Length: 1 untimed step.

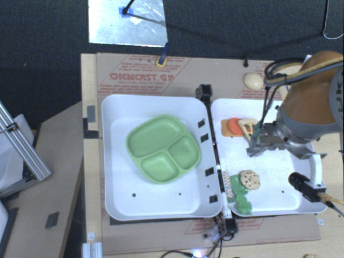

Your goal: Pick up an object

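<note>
Cookie (249, 179) near front rim, gripper (257, 142) perhaps touching sandwich (240, 127)

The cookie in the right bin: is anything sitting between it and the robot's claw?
Nothing visible does. The cookie lies on bare bin floor, with open white floor between it and the gripper above it in the view. The green item sits on its far side.

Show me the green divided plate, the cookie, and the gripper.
green divided plate (163, 148), camera view, middle ridge between its compartments.
cookie (249, 179), camera view, centre of its top.
gripper (257, 142), camera view, its dark tip over the right bin.
</note>
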Motion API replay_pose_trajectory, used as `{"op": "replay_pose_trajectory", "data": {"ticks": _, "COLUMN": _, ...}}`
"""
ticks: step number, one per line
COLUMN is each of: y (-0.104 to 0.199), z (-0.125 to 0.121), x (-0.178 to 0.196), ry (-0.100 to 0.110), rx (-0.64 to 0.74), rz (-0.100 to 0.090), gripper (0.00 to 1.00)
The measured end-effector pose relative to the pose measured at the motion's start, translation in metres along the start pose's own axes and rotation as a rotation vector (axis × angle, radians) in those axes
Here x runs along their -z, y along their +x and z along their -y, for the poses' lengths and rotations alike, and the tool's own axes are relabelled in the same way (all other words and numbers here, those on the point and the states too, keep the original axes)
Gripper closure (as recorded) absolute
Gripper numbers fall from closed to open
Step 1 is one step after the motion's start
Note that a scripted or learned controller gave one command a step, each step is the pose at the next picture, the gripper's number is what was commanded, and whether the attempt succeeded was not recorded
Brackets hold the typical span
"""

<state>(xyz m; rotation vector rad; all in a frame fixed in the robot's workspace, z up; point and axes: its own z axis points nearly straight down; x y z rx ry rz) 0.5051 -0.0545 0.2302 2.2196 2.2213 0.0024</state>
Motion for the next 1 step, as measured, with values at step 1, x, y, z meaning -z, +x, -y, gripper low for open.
{"op": "replay_pose_trajectory", "data": {"ticks": 1, "y": 0.0134, "z": -0.0005, "x": 0.0032, "ry": 0.000, "rx": 0.006, "rz": -0.001, "gripper": 1.00}}
